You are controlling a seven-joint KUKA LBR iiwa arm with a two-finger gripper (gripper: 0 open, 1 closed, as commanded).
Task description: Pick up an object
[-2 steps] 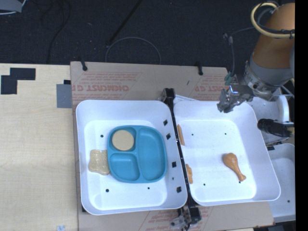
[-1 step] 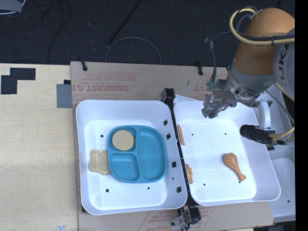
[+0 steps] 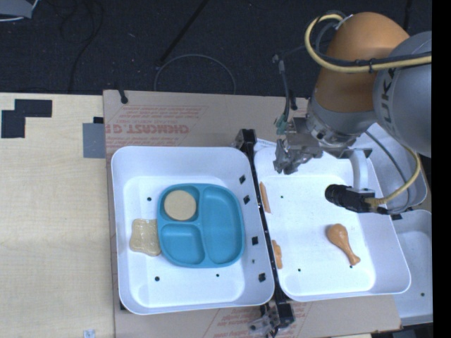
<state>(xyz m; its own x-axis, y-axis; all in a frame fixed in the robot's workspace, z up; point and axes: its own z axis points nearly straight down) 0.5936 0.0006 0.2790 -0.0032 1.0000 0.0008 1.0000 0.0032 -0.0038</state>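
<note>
Approach step: the end effector (image 3: 287,162) hovers over the right bin's (image 3: 394,287) far-left corner, grasp state unclear. Next, it must travel to the drumstick (image 3: 342,242) and descend.

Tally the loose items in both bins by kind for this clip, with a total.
Blue divided plate: 1
Round tan patty, in a plate compartment: 1
Pale bread-like slice, left of the plate: 1
Orange sticks, one and another, along the right bin's left wall: 2
Drumstick, right bin: 1
Total: 6
</note>
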